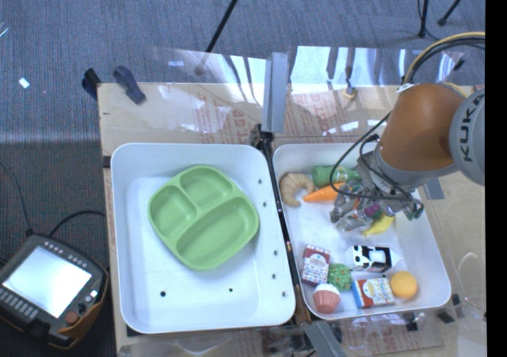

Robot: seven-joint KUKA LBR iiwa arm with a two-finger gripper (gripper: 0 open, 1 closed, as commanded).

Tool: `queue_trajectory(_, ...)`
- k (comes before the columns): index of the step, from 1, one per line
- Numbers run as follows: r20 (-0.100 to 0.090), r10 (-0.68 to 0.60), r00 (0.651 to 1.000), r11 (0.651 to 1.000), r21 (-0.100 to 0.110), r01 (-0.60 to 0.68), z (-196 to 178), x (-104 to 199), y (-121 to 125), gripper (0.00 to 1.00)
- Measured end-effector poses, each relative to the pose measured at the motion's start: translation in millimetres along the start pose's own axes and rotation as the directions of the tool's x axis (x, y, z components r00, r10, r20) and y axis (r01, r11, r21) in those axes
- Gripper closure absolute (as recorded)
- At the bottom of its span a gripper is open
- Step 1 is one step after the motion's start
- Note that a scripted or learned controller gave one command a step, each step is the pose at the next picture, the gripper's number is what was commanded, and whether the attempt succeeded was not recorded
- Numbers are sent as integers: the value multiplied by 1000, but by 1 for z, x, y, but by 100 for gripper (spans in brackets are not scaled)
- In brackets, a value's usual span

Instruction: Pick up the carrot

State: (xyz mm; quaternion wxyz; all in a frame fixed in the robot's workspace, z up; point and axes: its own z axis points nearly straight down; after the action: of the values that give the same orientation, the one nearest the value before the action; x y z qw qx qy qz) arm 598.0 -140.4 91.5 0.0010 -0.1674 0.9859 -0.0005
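Two bins sitting side by side on the bench (pixel 142 110), with the carrot (pixel 321 195) lying in the right bin (pixel 434 252) near its far-left corner, between the croissant (pixel 295 187) and the gripper (pixel 356 213), just beside the green bottle (pixel 333 175) along the far edge. Hovering low over the middle of the right bin, with the gripper's tip just beside the carrot's thick end and over a banana (pixel 380 225); cannot tell how far open, and nothing visibly held. Judging the step as the approach: shifting slightly toward the left wall, centring over the carrot's thicker half, turning to close across its short width, and keeping clear of the croissant and bottle while descending. Risking a nudge of the carrot against the croissant if coming in off-centre.

Holding a green divided plate (pixel 203 217) in the left bin (pixel 127 268), nothing resting on it. Crowding the right bin's near edge: a red carton (pixel 316 263), a green ball (pixel 340 276), a cupcake (pixel 326 298), a small box (pixel 373 292) and an orange (pixel 404 285), with a cow toy (pixel 371 256) just behind them.
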Motion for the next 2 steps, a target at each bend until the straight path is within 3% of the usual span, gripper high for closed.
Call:
queue_trajectory(1, -1, 42, 999, 999, -5, -42, 4, -27, 57, 0)
queue_trajectory(2, 10, -119, 993, 993, 5, 119, -153, -18, -4, 0)
